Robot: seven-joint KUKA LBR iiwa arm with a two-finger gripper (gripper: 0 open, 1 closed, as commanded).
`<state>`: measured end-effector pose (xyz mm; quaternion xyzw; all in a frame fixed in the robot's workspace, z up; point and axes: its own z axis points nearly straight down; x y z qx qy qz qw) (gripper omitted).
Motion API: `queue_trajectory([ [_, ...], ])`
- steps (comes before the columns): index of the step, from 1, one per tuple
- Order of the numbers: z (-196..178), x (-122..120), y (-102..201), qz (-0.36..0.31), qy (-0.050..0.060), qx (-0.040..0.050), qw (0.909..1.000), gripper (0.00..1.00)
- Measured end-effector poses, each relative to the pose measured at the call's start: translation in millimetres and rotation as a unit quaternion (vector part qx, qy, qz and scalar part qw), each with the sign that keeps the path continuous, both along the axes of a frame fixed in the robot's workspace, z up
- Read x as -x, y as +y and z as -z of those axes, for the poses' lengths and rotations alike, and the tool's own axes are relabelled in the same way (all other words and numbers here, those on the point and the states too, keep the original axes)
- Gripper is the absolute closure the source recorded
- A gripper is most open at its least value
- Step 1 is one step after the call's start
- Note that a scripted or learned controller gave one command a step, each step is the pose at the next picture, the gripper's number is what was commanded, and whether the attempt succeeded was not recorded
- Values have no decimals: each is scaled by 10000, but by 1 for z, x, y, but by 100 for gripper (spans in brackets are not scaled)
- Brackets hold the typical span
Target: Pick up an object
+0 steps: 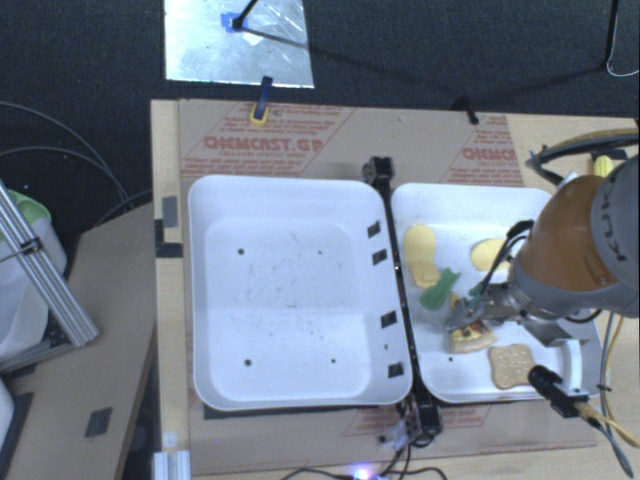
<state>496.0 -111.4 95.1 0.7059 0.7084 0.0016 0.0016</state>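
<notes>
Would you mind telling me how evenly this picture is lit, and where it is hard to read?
Camera view: the white bins are bright, nearly washed out; the foil sheet shows glare; the floor is dark; the small items under the gripper look soft and hard to separate.

Arm [570, 248] reaching into right bin [450, 203], jaws low among yellow pieces [420, 253], green piece [438, 290] and toast [510, 365].

You are looking at a grey arm [600, 258] wearing a broad orange band [562, 243], with black cables [512, 243] trailing alongside.
</notes>
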Motion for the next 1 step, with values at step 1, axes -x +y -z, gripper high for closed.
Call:
queue_trajectory([
  [1, -95, -35, 75, -48, -36, -10, 10000, 100],
])
